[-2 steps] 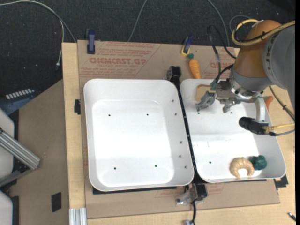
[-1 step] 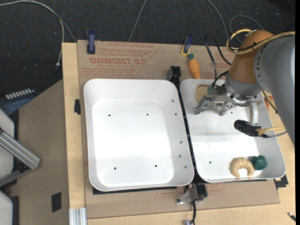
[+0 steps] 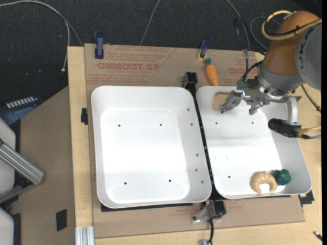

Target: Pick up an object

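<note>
Broadly, we take the right bin (image 3: 286, 157) as our landmark and work down in size from the counter (image 3: 76, 137), a brown board with red lettering along its far edge that carries both bins. Just left of the right bin, touching it along the shared edge, lies the left bin (image 3: 148, 147), white and shallow, with a few small dark dots on its floor. Above the right bin's far right corner we see the arm (image 3: 288, 50), grey with an orange section, reaching in from the right side of the view. Its pincer (image 3: 242, 102) hangs over the far end of the right bin, near the far left corner; two grey fingers (image 3: 228, 103) point down and apart, so we read them as spread, with nothing visible between them. Beside the pincer, toward the bin's right wall, a black cylindrical part (image 3: 282, 126) juts out over the bin with a cable running off to the right. In the right bin's near right corner rests a tan croissant-shaped object (image 3: 263, 181), curved like a horseshoe, and touching its right side is a smaller dark green object (image 3: 281, 176); both sit well apart from the pincer. Outside the right bin, just beyond its far left corner, a small orange carrot-shaped toy (image 3: 211, 73) lies on the counter, near a blue clamp (image 3: 204, 48) at the board's far edge.
</note>
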{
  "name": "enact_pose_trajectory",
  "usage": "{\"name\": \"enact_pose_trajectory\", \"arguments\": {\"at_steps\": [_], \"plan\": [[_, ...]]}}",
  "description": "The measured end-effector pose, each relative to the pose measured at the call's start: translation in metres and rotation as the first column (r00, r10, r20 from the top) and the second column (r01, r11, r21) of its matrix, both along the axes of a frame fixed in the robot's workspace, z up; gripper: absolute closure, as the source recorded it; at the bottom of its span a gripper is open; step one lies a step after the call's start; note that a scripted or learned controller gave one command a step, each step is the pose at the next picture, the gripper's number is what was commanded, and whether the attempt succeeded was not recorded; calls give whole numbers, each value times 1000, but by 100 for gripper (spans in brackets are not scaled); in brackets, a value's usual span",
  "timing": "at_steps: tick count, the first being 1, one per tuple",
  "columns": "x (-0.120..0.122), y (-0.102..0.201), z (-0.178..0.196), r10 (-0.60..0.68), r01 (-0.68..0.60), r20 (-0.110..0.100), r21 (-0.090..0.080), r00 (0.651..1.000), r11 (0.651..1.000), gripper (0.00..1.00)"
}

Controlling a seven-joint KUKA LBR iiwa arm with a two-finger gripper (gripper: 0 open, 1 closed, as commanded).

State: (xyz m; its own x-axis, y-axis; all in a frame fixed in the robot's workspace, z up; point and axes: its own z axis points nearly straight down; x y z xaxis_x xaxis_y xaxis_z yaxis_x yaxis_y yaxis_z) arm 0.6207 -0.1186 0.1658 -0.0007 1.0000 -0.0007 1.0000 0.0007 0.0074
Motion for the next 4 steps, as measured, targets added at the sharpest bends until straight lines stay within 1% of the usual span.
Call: {"name": "enact_pose_trajectory", "arguments": {"at_steps": [1, 2, 3, 4], "plan": [[-5, -1, 75, 0, 0, 0, 0, 1000, 1000, 0], [-2, -27, -34, -3, 3, -16, 2, 1000, 1000, 0], [-15, 38, 63, 5, -5, 2, 2, 1000, 1000, 0], [21, -16, 72, -3, 3, -6, -1, 1000, 1000, 0]]}}
